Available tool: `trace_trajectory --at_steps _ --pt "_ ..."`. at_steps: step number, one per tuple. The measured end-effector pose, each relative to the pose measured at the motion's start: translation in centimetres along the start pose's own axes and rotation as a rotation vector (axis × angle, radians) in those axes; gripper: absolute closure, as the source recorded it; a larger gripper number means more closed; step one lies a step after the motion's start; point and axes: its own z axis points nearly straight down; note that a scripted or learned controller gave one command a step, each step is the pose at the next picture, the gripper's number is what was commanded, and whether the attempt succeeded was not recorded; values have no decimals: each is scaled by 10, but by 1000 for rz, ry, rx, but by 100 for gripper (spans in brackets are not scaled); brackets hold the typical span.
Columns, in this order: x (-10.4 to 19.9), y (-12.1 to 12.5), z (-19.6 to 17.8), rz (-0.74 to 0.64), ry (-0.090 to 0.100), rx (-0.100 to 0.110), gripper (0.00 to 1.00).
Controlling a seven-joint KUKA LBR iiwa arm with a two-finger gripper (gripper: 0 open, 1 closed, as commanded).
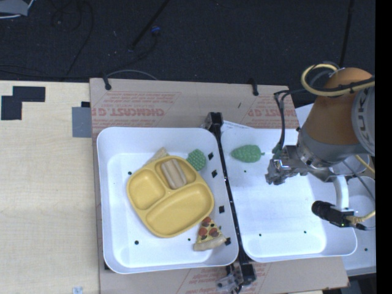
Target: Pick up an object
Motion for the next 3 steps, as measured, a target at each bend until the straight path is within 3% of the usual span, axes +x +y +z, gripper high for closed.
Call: trace_trajectory --at_steps 1,3 --pt "-1 1 -42 -7 0 -1 100" --pt "107 3 -40 -11 2 4 100"
